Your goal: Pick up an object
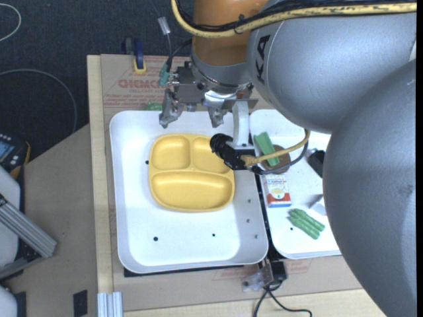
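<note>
A yellow divided plate lies in the left white bin, toward its upper middle. My gripper hangs over the bin's far edge, just above the plate's top rim. Its two fingers stand apart, one finger at the left and the other at the right, with nothing between them. The right bin holds a green block, a small red and white card and a green ridged object.
The grey arm and its orange band fill the upper right and cover much of the right bin. A black cable end hangs over the plate's right edge. A brown board lies under the bins. The left bin's lower half is bare white floor.
</note>
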`<state>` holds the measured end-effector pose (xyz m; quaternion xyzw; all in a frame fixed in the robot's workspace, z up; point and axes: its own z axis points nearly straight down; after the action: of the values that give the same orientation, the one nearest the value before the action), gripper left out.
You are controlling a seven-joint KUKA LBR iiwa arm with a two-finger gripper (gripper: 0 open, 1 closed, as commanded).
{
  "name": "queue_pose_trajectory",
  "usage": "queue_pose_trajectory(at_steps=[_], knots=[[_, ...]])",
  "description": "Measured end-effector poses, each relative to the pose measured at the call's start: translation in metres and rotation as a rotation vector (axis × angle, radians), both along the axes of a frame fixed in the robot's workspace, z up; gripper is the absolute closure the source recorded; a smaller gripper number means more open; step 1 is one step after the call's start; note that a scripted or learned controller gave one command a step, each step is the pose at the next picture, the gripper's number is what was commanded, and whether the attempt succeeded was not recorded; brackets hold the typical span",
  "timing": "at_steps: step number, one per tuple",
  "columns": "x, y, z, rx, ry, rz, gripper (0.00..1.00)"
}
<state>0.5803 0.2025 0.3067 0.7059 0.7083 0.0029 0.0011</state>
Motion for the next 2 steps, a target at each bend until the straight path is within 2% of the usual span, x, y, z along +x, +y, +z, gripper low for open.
queue_pose_trajectory(at_steps=[1,2], knots=[[-0.067,0.024,-0.002,-0.002,0.012,0.002,0.0],[-0.064,0.022,0.009,-0.003,0.007,-0.001,1.0]])
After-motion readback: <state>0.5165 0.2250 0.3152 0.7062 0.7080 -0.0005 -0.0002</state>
